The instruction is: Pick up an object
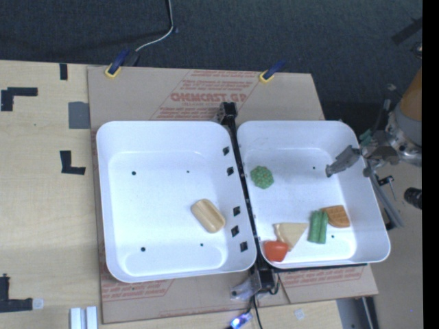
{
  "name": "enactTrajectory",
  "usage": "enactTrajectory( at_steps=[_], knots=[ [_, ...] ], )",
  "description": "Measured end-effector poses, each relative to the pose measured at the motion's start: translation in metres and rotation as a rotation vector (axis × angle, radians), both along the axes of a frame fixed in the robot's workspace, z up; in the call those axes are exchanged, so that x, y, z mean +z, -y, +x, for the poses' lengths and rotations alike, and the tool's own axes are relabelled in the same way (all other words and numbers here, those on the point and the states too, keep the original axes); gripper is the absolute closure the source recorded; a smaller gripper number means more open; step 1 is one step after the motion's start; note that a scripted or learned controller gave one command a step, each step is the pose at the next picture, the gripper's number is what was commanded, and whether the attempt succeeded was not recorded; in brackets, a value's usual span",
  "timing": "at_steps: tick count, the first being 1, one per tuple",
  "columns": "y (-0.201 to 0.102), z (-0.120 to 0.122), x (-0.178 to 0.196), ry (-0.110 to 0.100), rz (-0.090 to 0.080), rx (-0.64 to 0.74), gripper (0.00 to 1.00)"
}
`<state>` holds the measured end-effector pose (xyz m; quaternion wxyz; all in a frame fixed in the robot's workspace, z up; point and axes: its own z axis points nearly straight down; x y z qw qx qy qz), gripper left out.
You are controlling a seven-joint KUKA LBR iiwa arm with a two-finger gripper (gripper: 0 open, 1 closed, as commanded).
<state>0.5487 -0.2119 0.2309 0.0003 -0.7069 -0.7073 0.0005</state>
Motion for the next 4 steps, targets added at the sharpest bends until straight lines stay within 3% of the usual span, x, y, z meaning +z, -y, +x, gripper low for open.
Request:
enactTrajectory(
  at_steps=[1,2,3,4],
  knots=[
    [-0.087,-0.058,0.007,-0.004,0.003,0.005,0.00],
    [-0.218,-0.022,0.041,0.004,0.005,0.017,0.00],
    [-0.268,-0.061,0.186,0.016,0.006,0.009,0.00],
    [-0.264,-0.061,0.187,0.000,-0.002,0.002,1.00]
  ],
)
